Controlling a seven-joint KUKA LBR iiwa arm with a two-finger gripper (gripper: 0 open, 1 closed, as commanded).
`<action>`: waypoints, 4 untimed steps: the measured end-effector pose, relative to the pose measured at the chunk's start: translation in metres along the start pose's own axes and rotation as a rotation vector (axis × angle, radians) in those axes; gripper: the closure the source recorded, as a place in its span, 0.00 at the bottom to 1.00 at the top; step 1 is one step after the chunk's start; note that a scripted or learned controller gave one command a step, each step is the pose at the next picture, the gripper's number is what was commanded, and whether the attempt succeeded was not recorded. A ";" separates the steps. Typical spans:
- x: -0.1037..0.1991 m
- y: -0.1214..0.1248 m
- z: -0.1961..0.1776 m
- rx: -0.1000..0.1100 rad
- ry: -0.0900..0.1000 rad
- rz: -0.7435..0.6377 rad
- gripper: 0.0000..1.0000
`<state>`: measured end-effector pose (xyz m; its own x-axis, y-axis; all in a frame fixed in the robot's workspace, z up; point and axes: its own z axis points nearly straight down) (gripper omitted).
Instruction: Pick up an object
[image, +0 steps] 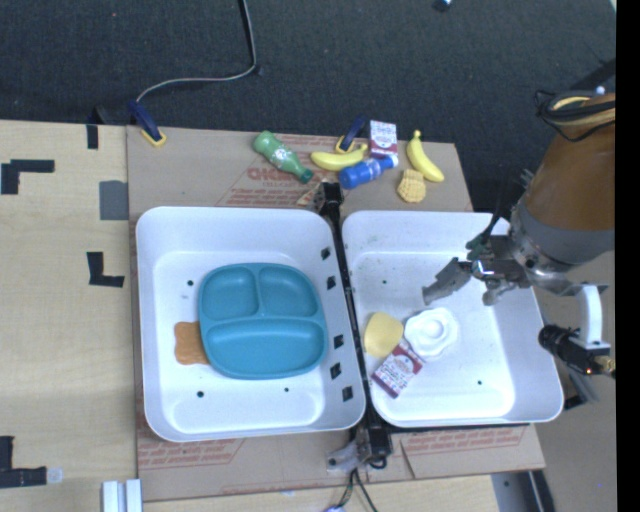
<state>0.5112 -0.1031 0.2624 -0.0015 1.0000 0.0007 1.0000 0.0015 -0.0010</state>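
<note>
The right bin (520, 400) holds three things close together: a yellow rounded piece (381, 333), a white cup-like object (433, 331) and a small red-and-white packet (396, 372). My gripper (465, 290) hangs over the right bin's middle, just above and to the right of the white object. It is open, one finger (438, 287) reaching left and the other (497, 294) standing to the right, with nothing between them. The grey and orange arm (575, 190) comes in from the right.
The left bin (160, 250) holds a blue divided plate (262, 320) with a tan piece (187, 343) at its left edge. Behind the bins on cardboard lie a green bottle (281, 156), two bananas (336, 158), a blue bottle (362, 172) and a small carton (383, 136).
</note>
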 end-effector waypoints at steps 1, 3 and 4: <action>0.006 0.027 0.100 0.003 0.000 0.001 0.00; 0.007 0.073 0.175 -0.008 -0.003 0.001 0.00; 0.007 0.053 0.175 -0.008 -0.003 0.000 0.00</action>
<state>0.5639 -0.0960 0.0871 -0.0012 1.0000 -0.0027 1.0000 0.0012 0.0073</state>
